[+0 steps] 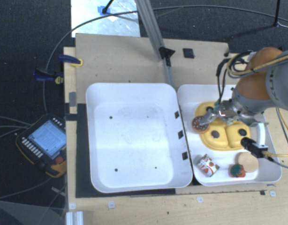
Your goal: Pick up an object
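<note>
Over the right-hand bin (275, 175), seen from the fixed camera above the table (134, 60), the claw (218, 112) hangs low among the objects, just above a yellow moulded toy (223, 137) and beside a brown ring-shaped piece (199, 123); whether it is clenched or released cannot be told, for the wrist hides it. Nearer the front rim lie a small red-and-white can (207, 165), a green-and-red piece (237, 171) and a tan disc (248, 160); the left bin (130, 135) sits beside. To grasp well, the arm should likely centre on one object, settle squarely, close fully, then lift straight; the crowding risks a glancing grip.
</note>
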{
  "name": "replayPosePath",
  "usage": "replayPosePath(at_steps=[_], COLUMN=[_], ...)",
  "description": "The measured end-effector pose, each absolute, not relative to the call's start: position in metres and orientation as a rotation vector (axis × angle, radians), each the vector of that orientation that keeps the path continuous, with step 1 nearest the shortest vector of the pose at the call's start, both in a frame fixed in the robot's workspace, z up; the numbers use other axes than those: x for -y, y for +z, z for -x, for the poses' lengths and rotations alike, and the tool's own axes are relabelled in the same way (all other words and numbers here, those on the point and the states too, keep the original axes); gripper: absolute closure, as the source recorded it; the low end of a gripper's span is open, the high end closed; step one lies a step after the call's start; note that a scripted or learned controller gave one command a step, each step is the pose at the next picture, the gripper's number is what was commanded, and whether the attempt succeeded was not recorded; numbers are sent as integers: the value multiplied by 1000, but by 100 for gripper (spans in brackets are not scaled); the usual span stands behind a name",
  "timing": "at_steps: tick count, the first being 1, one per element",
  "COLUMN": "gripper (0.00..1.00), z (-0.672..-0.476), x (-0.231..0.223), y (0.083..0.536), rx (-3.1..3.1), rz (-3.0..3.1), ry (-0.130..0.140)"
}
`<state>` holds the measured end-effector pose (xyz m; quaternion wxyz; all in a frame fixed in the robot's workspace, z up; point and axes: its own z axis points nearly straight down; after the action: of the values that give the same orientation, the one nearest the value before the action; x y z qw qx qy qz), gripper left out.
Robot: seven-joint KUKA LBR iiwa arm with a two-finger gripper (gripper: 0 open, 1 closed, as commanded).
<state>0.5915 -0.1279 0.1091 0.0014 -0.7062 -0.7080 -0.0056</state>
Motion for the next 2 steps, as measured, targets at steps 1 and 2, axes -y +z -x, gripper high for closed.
replayPosePath(at_steps=[1,2], gripper=[100,100], z=[-597,-605], x=[120,122], y=[125,188], rx=[2233,2233], rz=[2205,2220], ry=[-40,-7])
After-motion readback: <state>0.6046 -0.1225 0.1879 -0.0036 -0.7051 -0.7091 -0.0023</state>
